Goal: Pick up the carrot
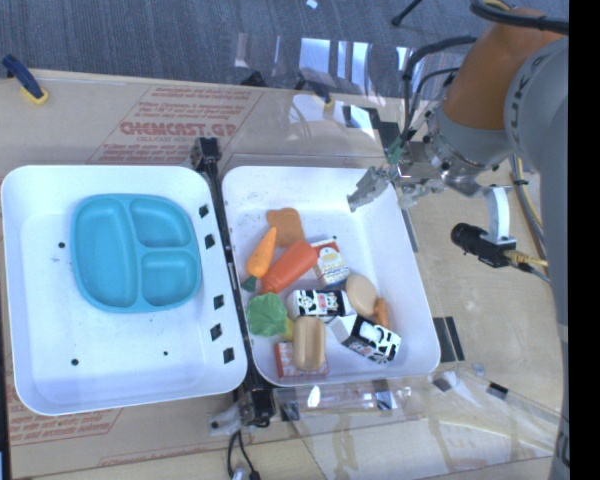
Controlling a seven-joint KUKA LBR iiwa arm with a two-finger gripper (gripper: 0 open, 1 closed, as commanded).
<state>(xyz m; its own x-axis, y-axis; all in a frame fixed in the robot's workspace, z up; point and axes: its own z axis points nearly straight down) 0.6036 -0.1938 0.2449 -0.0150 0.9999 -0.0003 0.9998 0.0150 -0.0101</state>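
Gripper: I see it over the upper right corner of the right bin, clear of the toys; I see nothing between its fingers, and whether they stand apart or together I cannot tell from here.
Arm: it comes in from the right, orange band above the wrist, its far part cut off at the frame edge.
Hard to read: the fingertips blur against the white bin wall, and cables cross the wrist.
Carrot: it lies in the left half of the right bin, just right of the divider between the bins, well apart from the gripper.
Carrot axis: I read the long axis as slanted, one end up and to the right, the other down and to the left; its lower end touches a larger orange vegetable, which may also be a carrot.
Neighbours: brown bread piece above, green leafy toy below, small milk cartons toward the lower right.
Left bin: holds a blue divided tray.
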